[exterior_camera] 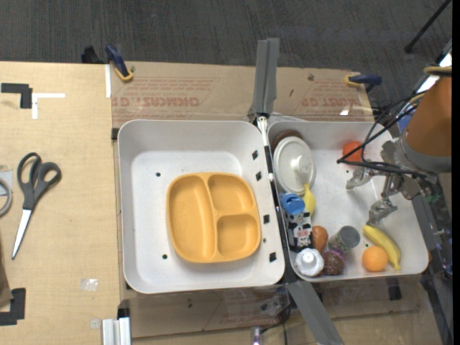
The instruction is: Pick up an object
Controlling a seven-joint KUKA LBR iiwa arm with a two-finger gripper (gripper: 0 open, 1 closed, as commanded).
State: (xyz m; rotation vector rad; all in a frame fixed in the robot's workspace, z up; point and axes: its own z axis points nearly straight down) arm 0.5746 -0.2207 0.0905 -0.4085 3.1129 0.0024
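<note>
The right bin [338, 192] holds several small objects. A white round bowl [295, 164] sits at its back left, and a red ball [351, 150] lies behind my gripper. A blue toy [292, 204], a black-and-white box [300, 228], a brown egg [320, 236], a white bottle [310, 262], a grey cup [348, 237], a banana [383, 243] and an orange [374, 259] crowd the front. My gripper [369, 195] hovers over the bare floor at the bin's right-middle, open, with nothing between its fingers. The banana lies just in front of it.
The left bin [136, 192] holds a yellow divided plate [213, 216]. Scissors [32, 185] lie on the wooden bench at far left. Black cables [388, 131] run from the arm over the right bin's back corner. Blue clamps [118, 62] pin cardboard behind the bins.
</note>
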